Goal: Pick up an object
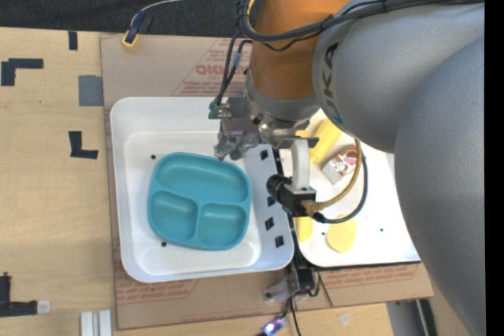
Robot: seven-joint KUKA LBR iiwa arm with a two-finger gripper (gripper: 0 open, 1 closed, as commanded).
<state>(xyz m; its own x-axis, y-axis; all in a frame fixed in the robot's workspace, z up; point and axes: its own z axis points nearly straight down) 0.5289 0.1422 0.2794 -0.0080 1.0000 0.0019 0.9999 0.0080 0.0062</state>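
The pincer [234, 139] hangs at the upper right rim of the teal plate [199, 201] in the left bin [126, 169]; whether it is released or clenched cannot be told. The plate spreads below and left of it, with bare floor beyond. To its right, yellow pieces [340, 237] lie in the right bin [390, 244], partly under the arm [409, 51]. The bins' shared wall stands just right of the pincer.

You have one teal divided plate [199, 201] lying flat and right side up on the floor of the left white bin [126, 169]. It has rounded corners and three compartments: one long section across the far side and two smaller ones along the near side. It sits slightly turned against the bin's walls, towards the bin's right half. Its far right corner lies just beneath the gripper [233, 139]; you cannot tell whether they touch.
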